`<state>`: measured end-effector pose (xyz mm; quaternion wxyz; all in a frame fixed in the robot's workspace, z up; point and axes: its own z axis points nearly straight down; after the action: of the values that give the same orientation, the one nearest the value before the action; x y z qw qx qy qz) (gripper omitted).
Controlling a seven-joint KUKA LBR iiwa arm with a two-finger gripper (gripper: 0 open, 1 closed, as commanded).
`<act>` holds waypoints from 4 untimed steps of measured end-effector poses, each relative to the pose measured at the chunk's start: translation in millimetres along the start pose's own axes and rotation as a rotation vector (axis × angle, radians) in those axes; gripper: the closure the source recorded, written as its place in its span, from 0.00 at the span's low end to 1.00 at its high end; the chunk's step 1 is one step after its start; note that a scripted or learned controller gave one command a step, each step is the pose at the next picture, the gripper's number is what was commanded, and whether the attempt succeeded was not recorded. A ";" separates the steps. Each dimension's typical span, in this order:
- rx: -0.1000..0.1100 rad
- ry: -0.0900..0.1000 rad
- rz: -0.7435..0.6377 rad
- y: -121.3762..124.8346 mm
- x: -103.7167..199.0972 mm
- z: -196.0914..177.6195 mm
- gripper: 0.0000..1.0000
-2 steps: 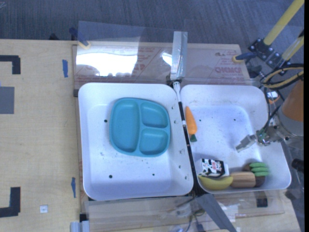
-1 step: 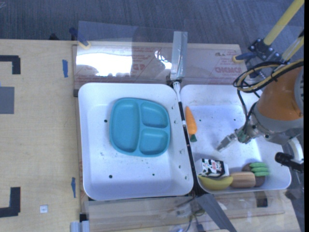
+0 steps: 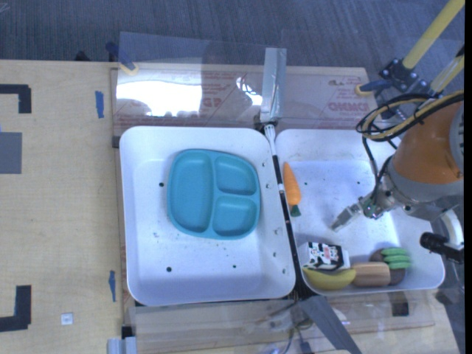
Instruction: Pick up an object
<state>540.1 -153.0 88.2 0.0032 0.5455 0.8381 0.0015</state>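
Observation:
My gripper [image 3: 344, 217] hangs over the middle of the right bin [image 3: 324, 175], reaching in from the right above bare white floor, with nothing seen in it. An orange carrot [image 3: 292, 187] with a green end lies along that bin's left wall, apart from the gripper. Along the front wall sit a black-and-white cow-patterned toy [image 3: 325, 254], a yellow banana [image 3: 330, 277], a tan bun-like piece [image 3: 371, 273] and a green ridged piece [image 3: 396, 257]. All of these lie below the gripper in the view and do not touch it.
The left bin [image 3: 140, 198] holds a blue divided plate [image 3: 214, 194]. A metal divider [image 3: 272, 87] and a clear sheet stand behind the bins. The arm's grey and orange wrist [image 3: 431, 157] and black cables [image 3: 391, 116] cover the right bin's right side.

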 end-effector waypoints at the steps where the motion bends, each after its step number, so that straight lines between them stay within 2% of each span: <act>1: -0.003 0.001 0.122 -6.2 78.9 -100.4 0.00; 2: 0.004 0.002 0.059 2.3 86.5 -96.7 0.00; 3: 0.005 0.005 -0.261 -6.7 86.5 -97.1 0.00; 4: 0.010 0.008 -0.014 -0.1 62.3 -13.3 0.00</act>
<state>514.7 -96.0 101.3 -0.0027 0.5394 0.8420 -0.0006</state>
